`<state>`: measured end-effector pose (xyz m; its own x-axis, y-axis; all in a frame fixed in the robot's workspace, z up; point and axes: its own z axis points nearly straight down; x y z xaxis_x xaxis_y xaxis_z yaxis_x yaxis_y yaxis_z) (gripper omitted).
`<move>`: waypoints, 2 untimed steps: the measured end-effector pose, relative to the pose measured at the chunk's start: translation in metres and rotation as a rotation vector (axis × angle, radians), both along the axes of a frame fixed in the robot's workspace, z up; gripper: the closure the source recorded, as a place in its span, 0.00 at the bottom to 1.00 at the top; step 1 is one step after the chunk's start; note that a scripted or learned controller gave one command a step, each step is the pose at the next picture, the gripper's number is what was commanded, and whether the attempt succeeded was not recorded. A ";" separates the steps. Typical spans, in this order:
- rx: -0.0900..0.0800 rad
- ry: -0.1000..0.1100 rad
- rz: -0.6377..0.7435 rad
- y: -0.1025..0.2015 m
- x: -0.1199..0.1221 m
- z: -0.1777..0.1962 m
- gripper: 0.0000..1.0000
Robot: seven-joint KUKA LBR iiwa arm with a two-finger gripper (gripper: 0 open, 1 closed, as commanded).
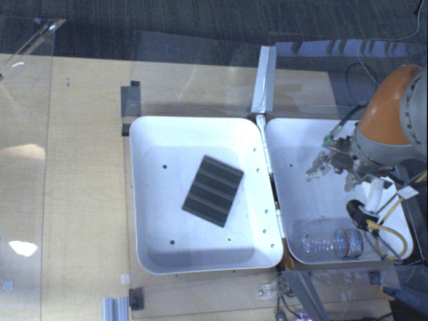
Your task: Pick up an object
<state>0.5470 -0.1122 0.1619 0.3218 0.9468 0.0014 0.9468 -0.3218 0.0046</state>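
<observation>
Overhead slanted view of a wooden bench (73, 199) w/ two shallow white bins side by side. Left bin (150, 146) holds a dark ribbed rectangular pad (213, 190), lying flat and turned diagonally, near the bin's centre. Right bin (294, 139) holds a clear plastic bottle (331, 243) on its side along the near edge, cap end toward the right.

Grey robot arm (418, 112) w/ orange band reaches in from the right, over the right bin. Its gripper (329, 162) hangs above the bin's middle, well apart from the bottle and further still from the pad. Nothing seen between the fingers; whether they are spread or pressed together can't be told, too small and cluttered w/ cables.

Judged step: approach, no pick made yet. Nearest candidate is the bottle. Next move prob. calls for shifting toward the near edge, lining up across the bottle's narrow width, then descending. Bottle is round and clear, so it may roll or slip.
</observation>
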 end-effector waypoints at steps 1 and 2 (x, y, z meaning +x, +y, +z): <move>-0.001 0.002 0.055 -0.058 -0.004 0.010 0.00; -0.001 -0.003 0.076 0.003 0.048 -0.073 0.00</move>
<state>0.5952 -0.1089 0.0888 0.2490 0.9685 0.0014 0.9685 -0.2490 0.0077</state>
